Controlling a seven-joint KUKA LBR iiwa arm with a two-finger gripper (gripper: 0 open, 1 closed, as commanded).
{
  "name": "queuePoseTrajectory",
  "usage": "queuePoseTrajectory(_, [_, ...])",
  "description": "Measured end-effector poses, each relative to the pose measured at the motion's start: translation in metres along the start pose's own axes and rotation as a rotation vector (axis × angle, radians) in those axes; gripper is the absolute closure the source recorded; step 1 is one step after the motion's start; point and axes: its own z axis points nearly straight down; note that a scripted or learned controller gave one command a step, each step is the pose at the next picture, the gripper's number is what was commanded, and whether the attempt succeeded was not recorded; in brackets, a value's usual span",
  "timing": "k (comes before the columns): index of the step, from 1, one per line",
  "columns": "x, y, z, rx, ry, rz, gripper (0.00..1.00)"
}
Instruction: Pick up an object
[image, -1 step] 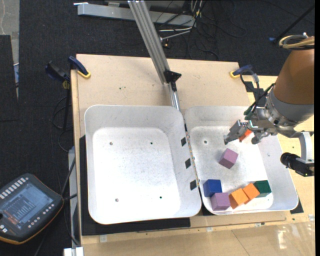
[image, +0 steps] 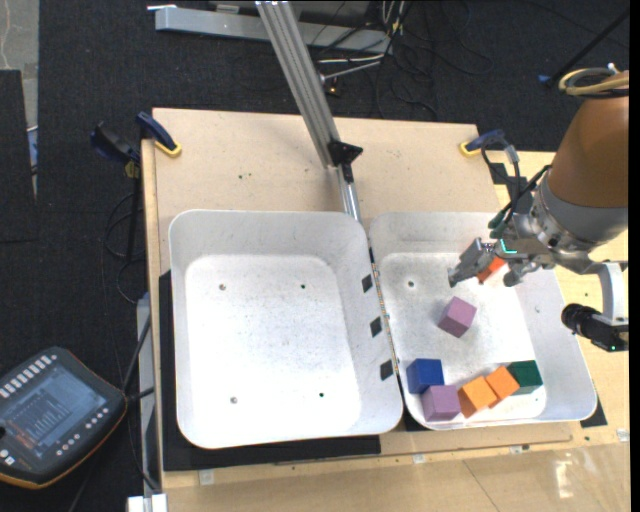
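The claw (image: 484, 266) hung above the purple cube (image: 457, 316), grip state unclear, something orange at its tip; a descent slightly off-centre risked nudging it aside.

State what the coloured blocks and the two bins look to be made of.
Blocks, such as the purple block and blue block: probably foam or painted wood, with a matte, even colour and no glare. Bins, left bin and right bin: likely moulded plastic, with white, rounded rims and a faintly speckled surface.

A teach pendant (image: 48, 412) rests on the dark floor (image: 70, 260) at lower left. Two blue-and-yellow clamps (image: 158, 135) (image: 480, 143) grip the counter's (image: 260, 165) far corners. An aluminium pole (image: 305, 85) slants down to the bins.
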Motion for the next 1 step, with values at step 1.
queuePoseTrajectory(1, [0.0063,-0.0003,0.0449,0.005,0.001,0.0,0.0])
